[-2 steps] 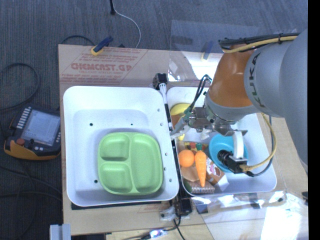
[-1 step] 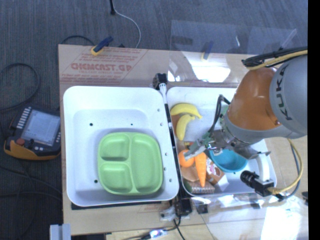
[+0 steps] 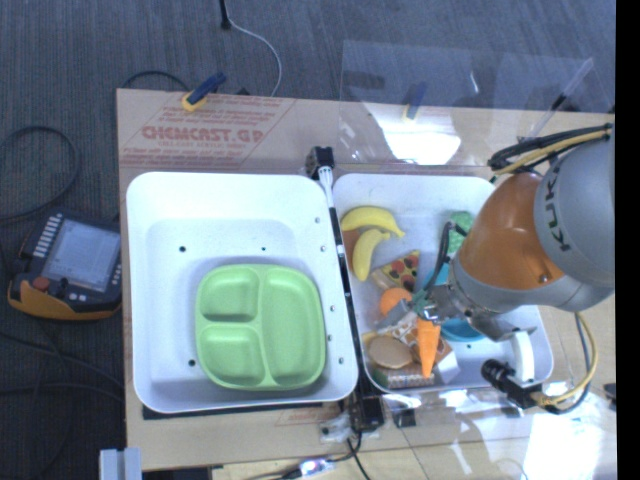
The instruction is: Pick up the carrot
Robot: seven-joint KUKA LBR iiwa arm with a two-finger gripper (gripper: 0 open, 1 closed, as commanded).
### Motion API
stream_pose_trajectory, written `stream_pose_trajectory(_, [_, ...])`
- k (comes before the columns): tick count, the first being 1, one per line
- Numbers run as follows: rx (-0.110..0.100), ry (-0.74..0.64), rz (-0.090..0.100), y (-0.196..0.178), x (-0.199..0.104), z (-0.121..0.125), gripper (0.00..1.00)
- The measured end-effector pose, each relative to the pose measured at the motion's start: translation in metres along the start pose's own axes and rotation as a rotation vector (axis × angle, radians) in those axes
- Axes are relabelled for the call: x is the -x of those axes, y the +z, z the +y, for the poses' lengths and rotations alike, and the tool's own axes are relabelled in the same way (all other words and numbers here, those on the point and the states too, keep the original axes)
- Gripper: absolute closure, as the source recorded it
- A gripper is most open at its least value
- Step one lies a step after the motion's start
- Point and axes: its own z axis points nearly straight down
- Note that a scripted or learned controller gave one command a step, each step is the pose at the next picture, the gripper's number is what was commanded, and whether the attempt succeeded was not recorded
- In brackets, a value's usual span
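Gripper low in right bin, carrot at its 6 o'clock, grip state unclear, bananas at 11 o'clock

The arm is built of rounded grey shells, with white letters printed on the grey casing at the right. A broad, glossy orange band is wrapped around it above the wrist. Black and yellow cables are run along its far side. A white part and a black fitting are seen on its near side, joined by a yellowish cable.
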Motion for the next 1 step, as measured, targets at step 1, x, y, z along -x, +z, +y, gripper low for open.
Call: stream_pose_trajectory(1, [0.014,-0.003,-0.007,-0.0123,0.0004,0.0047,1.0])
